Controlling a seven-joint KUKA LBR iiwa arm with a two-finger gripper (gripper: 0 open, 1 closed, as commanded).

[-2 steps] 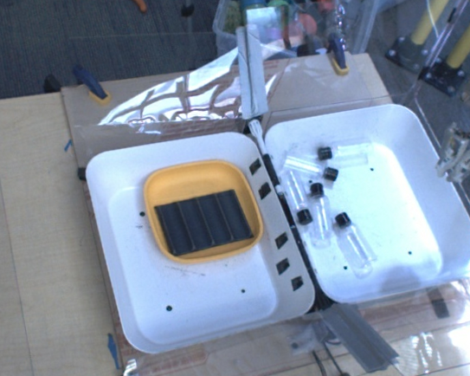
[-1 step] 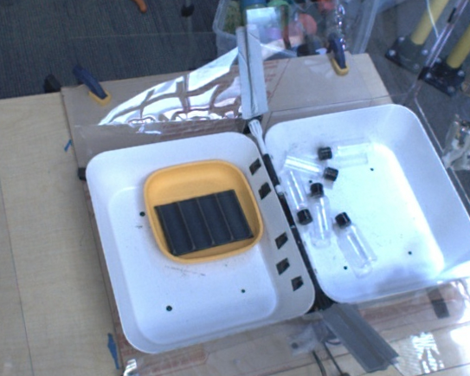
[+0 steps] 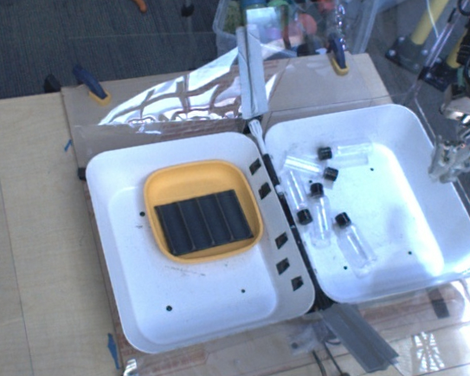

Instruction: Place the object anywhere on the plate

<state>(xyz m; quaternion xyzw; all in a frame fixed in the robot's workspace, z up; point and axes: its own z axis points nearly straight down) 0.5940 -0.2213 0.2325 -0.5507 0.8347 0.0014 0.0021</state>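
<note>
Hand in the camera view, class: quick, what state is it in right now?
Hand: at the right bin's right rim, holding nothing visible; open or closed cannot be told.

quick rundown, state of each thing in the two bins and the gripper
yellow plate: flat in the left bin, holding a dark ribbed block
clear vials: black-capped, lying on their sides, scattered in the right bin, none on the plate
gripper: off the right bin's right rim, nothing seen between its fingers
</note>
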